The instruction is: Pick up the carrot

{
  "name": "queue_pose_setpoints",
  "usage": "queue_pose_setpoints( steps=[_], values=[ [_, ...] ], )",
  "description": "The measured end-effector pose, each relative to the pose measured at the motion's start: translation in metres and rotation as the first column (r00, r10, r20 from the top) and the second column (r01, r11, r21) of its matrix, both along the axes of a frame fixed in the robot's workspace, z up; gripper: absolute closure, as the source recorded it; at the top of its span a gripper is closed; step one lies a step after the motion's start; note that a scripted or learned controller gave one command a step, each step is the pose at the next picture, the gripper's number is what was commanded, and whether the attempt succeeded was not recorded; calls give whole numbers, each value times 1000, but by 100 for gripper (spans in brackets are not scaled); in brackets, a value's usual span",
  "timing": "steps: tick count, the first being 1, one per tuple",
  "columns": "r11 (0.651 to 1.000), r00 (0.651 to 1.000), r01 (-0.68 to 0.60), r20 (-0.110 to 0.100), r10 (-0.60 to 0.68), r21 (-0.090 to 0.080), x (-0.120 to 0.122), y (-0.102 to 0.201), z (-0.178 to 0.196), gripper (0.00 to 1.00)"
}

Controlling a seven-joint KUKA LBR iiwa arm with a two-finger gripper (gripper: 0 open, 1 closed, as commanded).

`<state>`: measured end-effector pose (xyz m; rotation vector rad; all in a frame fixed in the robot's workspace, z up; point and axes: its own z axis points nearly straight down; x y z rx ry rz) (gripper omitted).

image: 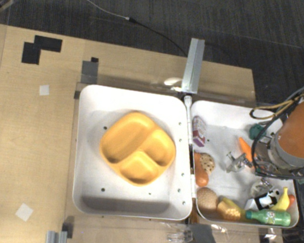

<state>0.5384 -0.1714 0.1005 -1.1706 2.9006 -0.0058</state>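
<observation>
Jaws (236,162) hanging spread apart, gripping nothing, at centre right of frame inside right bin (224,112). Carrot (245,148) lying just up-right of jaws, beside arm (303,134). Approach step seeming underway, grasp not yet made. Next move calling for shifting over carrot, lowering, closing along its narrow width.

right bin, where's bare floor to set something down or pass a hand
The right bin is bare along its top, above the carrot, and in the middle, between the cookie and the gripper. Its bottom edge is crowded: potato, green bottle, banana. The left bin is bare around the yellow divided plate.
</observation>
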Motion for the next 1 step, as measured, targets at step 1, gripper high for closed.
queue_pose_setpoints(
  steps=[1],
  values=[
    [1000, 1000, -24, -2, 24, -3, 63, 5, -12, 0]
  ],
)
